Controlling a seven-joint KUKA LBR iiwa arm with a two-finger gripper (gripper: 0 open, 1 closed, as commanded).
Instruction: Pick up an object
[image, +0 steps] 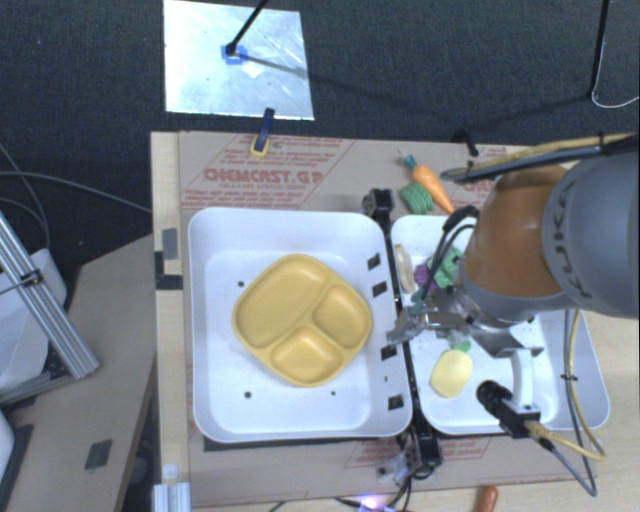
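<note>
Two shallow white bins sit side by side, the left bin holding one yellow divided plate, the right bin holding one pale yellow object beside one purple-and-green item, with one toy carrot on the cardboard at upper right.

A yellow divided plate lies in the white left bin; a pale yellow object lies in the white right bin. The grey arm wears an orange band, and an orange toy carrot with a green top rests on the far brown, red-lettered desk.
</note>
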